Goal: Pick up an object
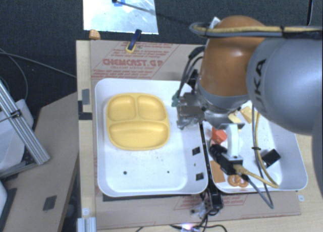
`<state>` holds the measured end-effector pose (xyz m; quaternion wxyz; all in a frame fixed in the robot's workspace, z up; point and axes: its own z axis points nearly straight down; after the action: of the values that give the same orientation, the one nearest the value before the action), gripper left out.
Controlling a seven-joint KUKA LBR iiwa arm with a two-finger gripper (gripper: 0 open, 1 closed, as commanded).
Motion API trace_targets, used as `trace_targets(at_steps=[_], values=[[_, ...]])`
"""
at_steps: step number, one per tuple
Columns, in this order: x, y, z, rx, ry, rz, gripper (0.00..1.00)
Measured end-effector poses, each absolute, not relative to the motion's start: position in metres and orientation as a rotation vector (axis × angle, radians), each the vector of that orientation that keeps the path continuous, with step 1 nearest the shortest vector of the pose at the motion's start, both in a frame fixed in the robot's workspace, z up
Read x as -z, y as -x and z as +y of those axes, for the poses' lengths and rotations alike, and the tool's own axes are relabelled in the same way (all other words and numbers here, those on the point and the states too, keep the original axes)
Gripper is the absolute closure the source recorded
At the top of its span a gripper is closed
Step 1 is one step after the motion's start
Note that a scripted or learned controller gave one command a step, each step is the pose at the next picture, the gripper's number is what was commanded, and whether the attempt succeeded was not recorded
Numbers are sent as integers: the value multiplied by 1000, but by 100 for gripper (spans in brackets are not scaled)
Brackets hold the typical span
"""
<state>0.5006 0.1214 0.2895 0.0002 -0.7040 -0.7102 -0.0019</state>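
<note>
The grey arm (282, 82) with its orange band (229, 57) reaches in from the right and hangs low over the seam between the two white bins. Its tool (187, 114) sits near the left bin's (146, 183) right wall, though I cannot tell how it is set. A yellow divided plate (137, 121) lies flat in the left bin, just beside the tool. In the right bin (295, 175) lie an orange-red piece (219, 135), a pretzel-shaped item (236, 180) and a small black block (271, 157), partly hidden by cables.
</note>
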Motion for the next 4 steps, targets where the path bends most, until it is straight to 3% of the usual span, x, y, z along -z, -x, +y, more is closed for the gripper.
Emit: trace_targets(at_steps=[1,2,3,4], values=[[-288,-502,119,3,2217,-2228,0],[-275,-495,59,-1,2227,-2217,0],[-149,-492,138,-7,2206,-2227,0],[-101,-522,236,17,2210,-2235,0]])
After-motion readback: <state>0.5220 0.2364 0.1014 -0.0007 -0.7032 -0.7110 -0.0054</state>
